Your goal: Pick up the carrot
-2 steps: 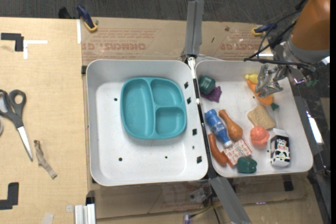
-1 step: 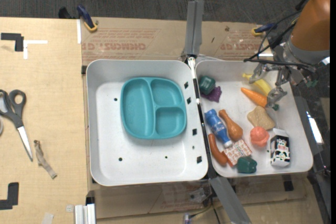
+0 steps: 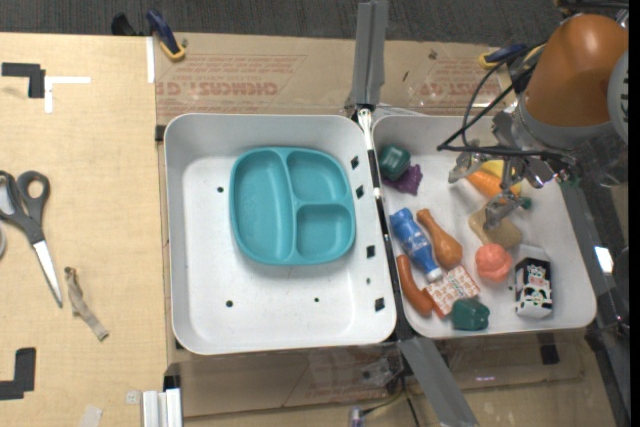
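A pair of scissors (image 3: 30, 225) lay on the table (image 3: 80, 165) at far left. The left bin (image 3: 190, 245) held a teal divided plate (image 3: 293, 205). In the right bin (image 3: 570, 315), from left to right, lay a red sausage (image 3: 412, 285), a blue bottle (image 3: 413, 240), the carrot (image 3: 441, 235) tilted near the bin's middle, a pink ball (image 3: 492, 261) and a small cow-print carton (image 3: 534, 287). The gripper (image 3: 510, 185) hung over the bin's upper right part, apart from the carrot; whether the jaws were open could not be told.
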Motion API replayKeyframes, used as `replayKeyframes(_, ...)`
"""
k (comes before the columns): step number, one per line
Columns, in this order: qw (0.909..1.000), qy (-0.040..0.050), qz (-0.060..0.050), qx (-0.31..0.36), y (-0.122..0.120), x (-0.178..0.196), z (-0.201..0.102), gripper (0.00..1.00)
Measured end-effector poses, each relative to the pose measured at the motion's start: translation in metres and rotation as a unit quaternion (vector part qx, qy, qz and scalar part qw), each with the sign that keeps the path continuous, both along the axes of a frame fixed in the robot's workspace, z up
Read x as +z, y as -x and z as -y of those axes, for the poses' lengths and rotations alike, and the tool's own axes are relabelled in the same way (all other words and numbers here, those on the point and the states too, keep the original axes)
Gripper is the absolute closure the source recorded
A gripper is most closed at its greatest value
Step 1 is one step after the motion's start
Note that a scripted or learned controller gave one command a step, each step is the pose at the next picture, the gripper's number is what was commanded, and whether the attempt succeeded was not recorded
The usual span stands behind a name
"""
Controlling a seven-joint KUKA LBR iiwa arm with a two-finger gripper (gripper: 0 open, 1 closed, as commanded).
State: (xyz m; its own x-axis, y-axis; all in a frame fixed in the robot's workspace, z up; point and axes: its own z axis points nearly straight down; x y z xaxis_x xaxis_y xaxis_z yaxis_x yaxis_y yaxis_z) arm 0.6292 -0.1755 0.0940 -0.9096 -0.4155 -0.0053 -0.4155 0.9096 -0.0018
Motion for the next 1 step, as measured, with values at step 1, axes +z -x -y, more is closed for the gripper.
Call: replayKeyframes(1,0.9998,0.0000,0.001,-0.019,0.0044,0.0002,0.0210,0.00)
